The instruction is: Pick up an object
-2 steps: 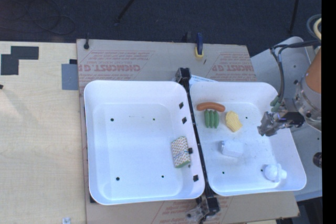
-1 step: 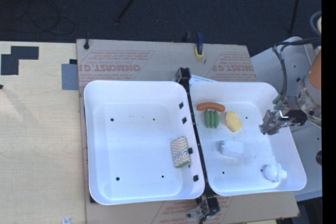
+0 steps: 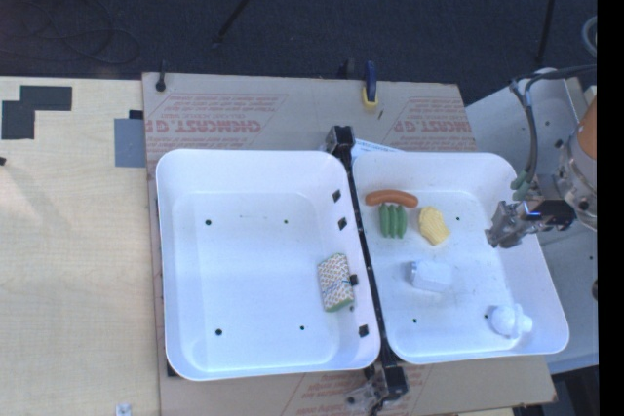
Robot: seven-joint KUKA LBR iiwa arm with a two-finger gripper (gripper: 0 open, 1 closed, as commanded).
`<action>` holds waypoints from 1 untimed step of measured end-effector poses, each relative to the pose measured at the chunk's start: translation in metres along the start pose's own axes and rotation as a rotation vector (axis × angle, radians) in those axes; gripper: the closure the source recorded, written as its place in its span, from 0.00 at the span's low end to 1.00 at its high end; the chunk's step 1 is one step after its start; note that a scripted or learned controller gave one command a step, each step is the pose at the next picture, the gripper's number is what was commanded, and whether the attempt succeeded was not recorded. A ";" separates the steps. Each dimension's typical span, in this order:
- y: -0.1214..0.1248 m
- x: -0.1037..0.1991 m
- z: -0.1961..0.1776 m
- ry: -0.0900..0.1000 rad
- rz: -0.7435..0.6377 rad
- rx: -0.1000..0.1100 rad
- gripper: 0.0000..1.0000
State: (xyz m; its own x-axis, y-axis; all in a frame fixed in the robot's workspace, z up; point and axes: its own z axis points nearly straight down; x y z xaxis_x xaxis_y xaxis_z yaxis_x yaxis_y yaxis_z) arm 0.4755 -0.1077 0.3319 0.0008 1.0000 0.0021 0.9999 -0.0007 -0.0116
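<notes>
The right bin (image 3: 458, 166) holds an orange-red sausage (image 3: 391, 199), a green ribbed piece (image 3: 393, 221), a yellow lump (image 3: 433, 226), a pale clear block (image 3: 429, 276) and a white lump (image 3: 507, 320). A green-and-white patterned block (image 3: 335, 282) lies in the left bin (image 3: 175, 209) against the divider. My gripper (image 3: 502, 231) hangs over the right bin's right side, about a hand's width right of the yellow lump. I see nothing in it.
Both bins rest on a cardboard sheet (image 3: 244, 117) held by a blue and yellow clamp (image 3: 370, 88) at the back. A pale wooden bench top (image 3: 68, 258) lies to the left. Cables (image 3: 532, 127) hang near the arm at the right.
</notes>
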 end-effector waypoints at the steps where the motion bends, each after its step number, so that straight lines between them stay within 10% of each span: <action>1: 0.001 0.053 0.003 -0.001 -0.006 -0.008 1.00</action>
State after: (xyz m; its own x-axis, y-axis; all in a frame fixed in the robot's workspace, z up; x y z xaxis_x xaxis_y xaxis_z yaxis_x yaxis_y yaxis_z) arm 0.4761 -0.0546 0.3289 -0.0053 1.0000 0.0016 1.0000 0.0053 -0.0040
